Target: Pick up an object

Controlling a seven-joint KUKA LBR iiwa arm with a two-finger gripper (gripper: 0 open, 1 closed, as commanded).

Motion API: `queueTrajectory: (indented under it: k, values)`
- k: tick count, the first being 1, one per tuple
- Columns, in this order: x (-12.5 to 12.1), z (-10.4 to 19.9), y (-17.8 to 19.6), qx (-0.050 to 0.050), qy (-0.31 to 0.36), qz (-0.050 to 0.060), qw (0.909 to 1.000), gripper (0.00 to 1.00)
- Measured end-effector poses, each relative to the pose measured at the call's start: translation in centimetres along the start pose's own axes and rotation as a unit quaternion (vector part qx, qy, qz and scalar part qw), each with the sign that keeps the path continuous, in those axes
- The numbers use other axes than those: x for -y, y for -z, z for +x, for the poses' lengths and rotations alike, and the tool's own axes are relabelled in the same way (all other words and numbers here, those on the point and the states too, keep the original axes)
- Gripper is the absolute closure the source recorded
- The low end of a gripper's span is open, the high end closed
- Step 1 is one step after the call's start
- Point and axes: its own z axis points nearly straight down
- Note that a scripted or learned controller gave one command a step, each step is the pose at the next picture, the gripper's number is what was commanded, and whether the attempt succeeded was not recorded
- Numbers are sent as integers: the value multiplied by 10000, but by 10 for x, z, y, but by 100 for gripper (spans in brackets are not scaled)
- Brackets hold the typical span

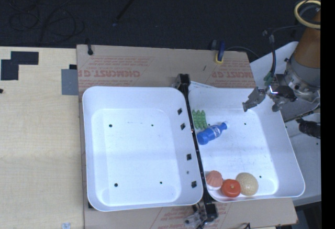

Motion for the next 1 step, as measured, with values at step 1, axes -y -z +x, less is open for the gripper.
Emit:
queueTrajectory:
  k: [1]
  values:
    - [-46,20,-112,-8,15,24,10000,0]
